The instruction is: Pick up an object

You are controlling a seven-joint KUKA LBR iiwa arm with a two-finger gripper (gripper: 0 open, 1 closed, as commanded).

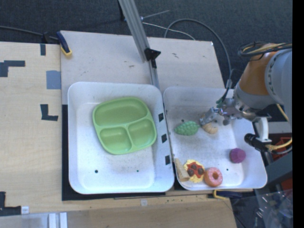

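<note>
- Grey arm (266, 87) with its orange band stands highest over the bench, entering from the right and bending down into the right bin (247, 175).
- Pincer (209, 119) sits low over the upper middle of the right bin. The metal parts blur together, so I cannot tell whether it is open or closed.
- Tan object (211, 128): small, rounded, pale beige-brown lump. It lies on the bin floor directly beneath the pincer tip, partly covered by it. Contact or a grasp cannot be made out.
- Green object (186, 128): bumpy, oval, leaf-green, just to the left of the tan object and apart from it, near the wall between the bins.
- Purple object (237, 155): small, roundish, matte violet, toward the right side of the bin, well apart from the pincer.
- Pizza slice (192, 170): toy wedge, yellow with red spots and a tan crust, in the bin's near left corner.
- Doughnut (213, 176): pink-iced ring, touching or just beside the pizza slice on its right, against the near wall.
- Left bin (78, 141) holds a light green divided plate (124, 125) with three compartments, lying flat and slightly turned.
- Metal pole (135, 25) slants across the board behind the bins.
</note>
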